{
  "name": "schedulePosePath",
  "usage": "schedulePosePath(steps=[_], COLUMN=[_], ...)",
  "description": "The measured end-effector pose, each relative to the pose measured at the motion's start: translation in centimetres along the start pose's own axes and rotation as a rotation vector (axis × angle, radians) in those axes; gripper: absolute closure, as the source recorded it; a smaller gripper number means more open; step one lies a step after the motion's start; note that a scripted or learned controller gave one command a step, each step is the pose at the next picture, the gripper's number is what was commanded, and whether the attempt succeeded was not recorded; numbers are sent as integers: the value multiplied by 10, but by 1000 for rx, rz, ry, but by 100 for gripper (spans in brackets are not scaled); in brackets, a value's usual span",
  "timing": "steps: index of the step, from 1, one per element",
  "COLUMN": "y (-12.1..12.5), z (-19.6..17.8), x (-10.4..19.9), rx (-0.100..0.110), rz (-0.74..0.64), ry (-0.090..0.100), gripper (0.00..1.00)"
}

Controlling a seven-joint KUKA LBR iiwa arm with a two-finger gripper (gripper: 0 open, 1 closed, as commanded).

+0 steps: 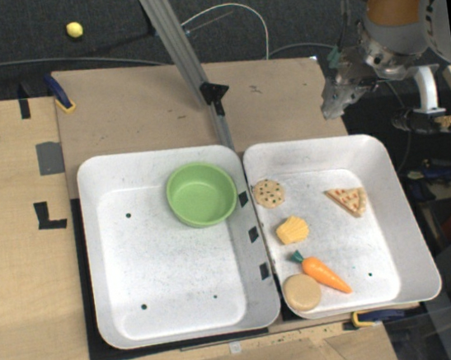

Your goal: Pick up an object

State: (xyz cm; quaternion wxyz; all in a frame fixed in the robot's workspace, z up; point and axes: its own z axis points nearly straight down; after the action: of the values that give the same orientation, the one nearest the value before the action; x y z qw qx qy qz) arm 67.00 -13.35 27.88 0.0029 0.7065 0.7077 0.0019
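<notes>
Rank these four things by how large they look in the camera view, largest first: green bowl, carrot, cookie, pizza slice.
1. green bowl, clearly the largest
2. carrot, the longest of the small items
3. pizza slice and cookie: these look too close in size to rank

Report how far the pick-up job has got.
Nothing looks done yet. The gripper hangs above the bench beyond the right bin's far edge, with nothing seen in it. The cookie, pizza slice, corn, carrot and round bun lie in that bin. Choosing, grasping and lifting remain.
</notes>
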Motion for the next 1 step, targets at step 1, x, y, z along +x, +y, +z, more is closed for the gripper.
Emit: schedulePosePath(steps=[1], y=[-26], z=[-1], x=[43], rx=[9], rz=[-3], ry=[2], gripper=[100])
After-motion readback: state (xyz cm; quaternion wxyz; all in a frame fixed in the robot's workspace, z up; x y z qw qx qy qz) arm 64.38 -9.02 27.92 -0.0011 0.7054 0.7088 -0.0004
